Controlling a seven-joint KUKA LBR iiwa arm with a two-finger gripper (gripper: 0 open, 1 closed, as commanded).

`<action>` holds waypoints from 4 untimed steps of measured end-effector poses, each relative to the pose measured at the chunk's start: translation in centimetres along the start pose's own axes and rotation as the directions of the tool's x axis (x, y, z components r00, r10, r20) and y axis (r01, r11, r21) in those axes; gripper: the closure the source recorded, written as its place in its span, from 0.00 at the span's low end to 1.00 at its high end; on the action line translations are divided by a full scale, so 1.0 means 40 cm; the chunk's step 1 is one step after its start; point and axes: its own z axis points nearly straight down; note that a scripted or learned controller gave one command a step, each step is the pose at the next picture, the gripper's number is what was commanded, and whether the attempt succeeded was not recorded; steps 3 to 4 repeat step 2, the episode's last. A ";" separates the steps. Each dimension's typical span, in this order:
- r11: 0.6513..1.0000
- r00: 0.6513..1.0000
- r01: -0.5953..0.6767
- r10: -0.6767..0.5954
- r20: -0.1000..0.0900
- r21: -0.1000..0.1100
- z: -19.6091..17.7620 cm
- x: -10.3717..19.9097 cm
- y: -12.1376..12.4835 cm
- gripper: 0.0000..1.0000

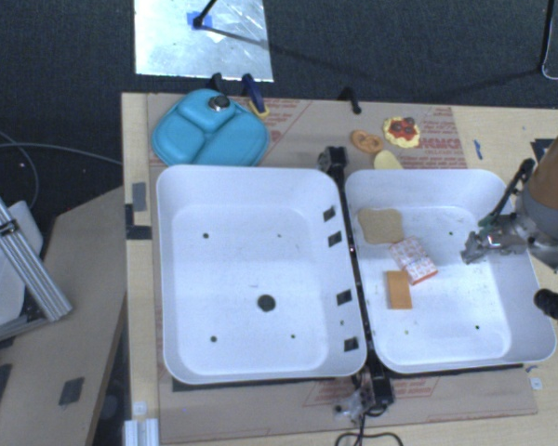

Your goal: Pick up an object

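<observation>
Pincer (471, 248) hovers in right bin (530, 342) near red-patterned packet (415, 260), orange block (399, 289)

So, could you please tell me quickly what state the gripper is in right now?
Gripper: over the right bin near its right wall, nothing seen in its grasp; open or shut cannot be told.
</observation>
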 end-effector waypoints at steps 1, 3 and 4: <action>1.000 1.000 0.005 -0.005 0.002 -0.004 -0.027 -0.001 0.003 1.00; 1.000 1.000 -0.019 0.019 -0.005 0.009 -0.370 0.112 -0.008 1.00; 1.000 1.000 -0.019 0.019 -0.005 0.009 -0.370 0.112 -0.008 1.00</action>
